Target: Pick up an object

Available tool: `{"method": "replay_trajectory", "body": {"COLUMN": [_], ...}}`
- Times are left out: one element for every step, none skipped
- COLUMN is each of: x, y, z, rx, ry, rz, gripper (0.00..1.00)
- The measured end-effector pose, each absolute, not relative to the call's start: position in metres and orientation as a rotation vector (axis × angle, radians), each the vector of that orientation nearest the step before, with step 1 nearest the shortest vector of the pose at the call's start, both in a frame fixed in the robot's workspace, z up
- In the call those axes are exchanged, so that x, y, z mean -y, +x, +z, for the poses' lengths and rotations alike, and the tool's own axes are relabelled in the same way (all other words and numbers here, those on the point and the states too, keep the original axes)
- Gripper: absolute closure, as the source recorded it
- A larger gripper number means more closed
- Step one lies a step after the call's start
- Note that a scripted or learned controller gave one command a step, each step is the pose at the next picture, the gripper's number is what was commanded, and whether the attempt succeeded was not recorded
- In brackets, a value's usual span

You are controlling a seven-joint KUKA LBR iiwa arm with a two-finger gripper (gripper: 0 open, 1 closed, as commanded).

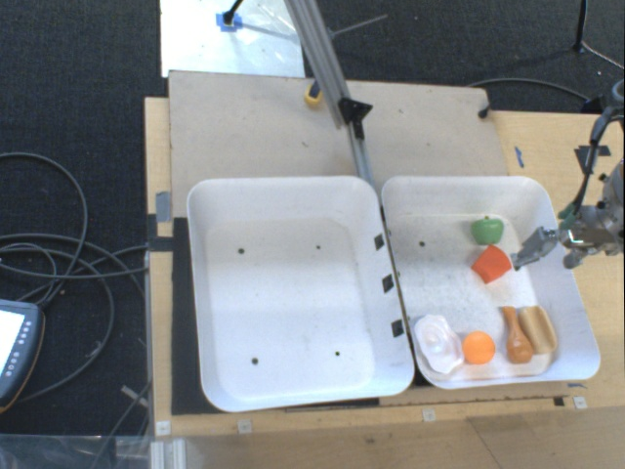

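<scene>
Dark carpeted floor (78,86) all around, crossed by loose black cables (59,252) at left, with the corner of a handheld screen unit (15,345) at the left edge. Wooden bench (161,262) at centre, topped by a pale board (254,125). Grey slanted pole (317,47) running down from the top to a black clamp (354,110) above the seam between the bins. Left bin (283,291), white and shallow, just beside the right bin (439,223), rims touching along the middle. Arm entering at the right edge, gripper (539,245) low over the right bin's right side, just beside the upper right of the red block; state of the fingers impossible to tell at this angle, nothing visibly between them. In the right bin: red block (492,263) right of centre, tilted; green apple-like fruit (487,229) just above it, near but apart; along the near wall, a white crumpled plastic piece (437,343) at left, an orange ball (478,348) touching its right side, then a brown carrot-shaped toy (516,337) and a tan bun-like toy (538,327) lying side by side in the corner.
</scene>
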State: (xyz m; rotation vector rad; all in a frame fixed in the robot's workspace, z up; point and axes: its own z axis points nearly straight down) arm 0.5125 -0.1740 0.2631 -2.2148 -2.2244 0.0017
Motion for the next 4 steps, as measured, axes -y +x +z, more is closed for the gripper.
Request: {"method": "replay_trajectory", "body": {"x": [0.174, 0.182, 0.189, 0.188], "y": [0.513, 0.515, 0.514, 0.514], "z": [0.265, 0.207, 0.147, 0.094], "rx": [2.226, 2.219, 2.218, 2.219], "ry": [-2.219, -2.219, -2.219, -2.219], "rz": [-0.002, 0.003, 0.003, 0.002], "gripper": [0.00, 0.00, 0.00, 0.00]}}
